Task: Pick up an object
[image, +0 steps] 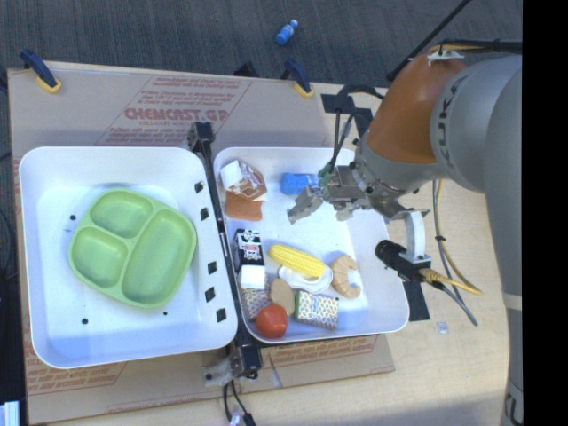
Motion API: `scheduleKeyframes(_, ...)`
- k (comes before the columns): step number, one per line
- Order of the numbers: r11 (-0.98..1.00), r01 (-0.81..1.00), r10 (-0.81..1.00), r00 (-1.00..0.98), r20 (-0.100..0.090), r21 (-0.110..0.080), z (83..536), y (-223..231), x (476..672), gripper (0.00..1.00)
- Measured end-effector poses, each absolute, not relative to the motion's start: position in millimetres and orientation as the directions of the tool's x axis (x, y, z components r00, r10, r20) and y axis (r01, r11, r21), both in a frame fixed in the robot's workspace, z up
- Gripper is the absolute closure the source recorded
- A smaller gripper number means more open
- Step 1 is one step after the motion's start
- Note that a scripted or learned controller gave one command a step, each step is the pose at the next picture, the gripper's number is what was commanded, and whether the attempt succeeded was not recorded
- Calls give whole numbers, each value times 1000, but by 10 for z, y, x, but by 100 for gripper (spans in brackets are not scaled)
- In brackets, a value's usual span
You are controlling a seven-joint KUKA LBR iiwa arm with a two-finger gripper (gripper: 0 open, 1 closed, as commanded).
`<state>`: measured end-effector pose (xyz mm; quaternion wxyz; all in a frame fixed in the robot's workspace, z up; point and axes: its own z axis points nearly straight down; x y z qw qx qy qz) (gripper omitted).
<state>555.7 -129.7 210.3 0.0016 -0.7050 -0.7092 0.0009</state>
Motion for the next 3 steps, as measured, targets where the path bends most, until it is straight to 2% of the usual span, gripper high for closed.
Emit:
scheduleKeyframes(1, 8, 1000, 1000, -8, 0, -6, 1044, -1378, 5944, 0)
scheduleKeyframes(2, 8, 1000, 1000, -8, -1, -3, 918, -1118, 6378, 0)
scheduleKeyframes(3, 11, 1000, 1000, -11, 0, -3, 1023, -1115, 6382, 100)
